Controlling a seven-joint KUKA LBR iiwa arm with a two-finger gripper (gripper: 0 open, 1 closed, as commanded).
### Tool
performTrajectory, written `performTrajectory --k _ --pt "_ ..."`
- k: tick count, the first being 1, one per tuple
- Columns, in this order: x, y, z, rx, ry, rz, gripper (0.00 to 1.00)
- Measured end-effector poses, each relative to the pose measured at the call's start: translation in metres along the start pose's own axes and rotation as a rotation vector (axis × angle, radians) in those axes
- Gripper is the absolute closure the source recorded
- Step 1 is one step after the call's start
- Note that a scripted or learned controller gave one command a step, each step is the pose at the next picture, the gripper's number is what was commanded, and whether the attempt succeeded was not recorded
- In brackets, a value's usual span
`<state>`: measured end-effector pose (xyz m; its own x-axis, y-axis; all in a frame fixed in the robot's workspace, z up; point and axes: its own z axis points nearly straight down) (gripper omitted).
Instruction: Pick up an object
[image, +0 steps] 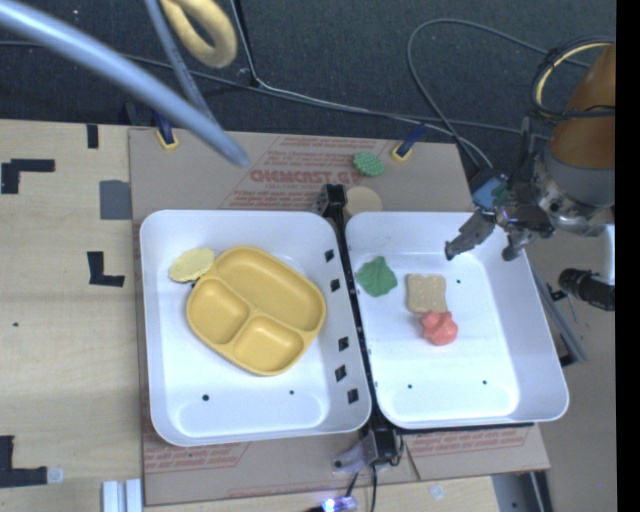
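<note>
Cardboard beneath both bins bears red printed lettering, too blurred to read.

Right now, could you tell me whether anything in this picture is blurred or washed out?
In the camera view, the grey bar crossing the top left is soft and out of focus; the yellow tray and the small toys in the right bin are fairly sharp; the white bin floors look bright, with little surface detail.
</note>
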<state>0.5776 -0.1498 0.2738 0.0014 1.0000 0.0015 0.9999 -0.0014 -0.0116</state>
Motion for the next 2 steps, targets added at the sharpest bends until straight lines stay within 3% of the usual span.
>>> performTrajectory --k 1,2 --pt "0.000 0.002 -0.006 -0.010 -0.002 -0.003 0.00" --pt "0.006 -0.002 0.040 -0.006 -0.002 -0.003 0.00"
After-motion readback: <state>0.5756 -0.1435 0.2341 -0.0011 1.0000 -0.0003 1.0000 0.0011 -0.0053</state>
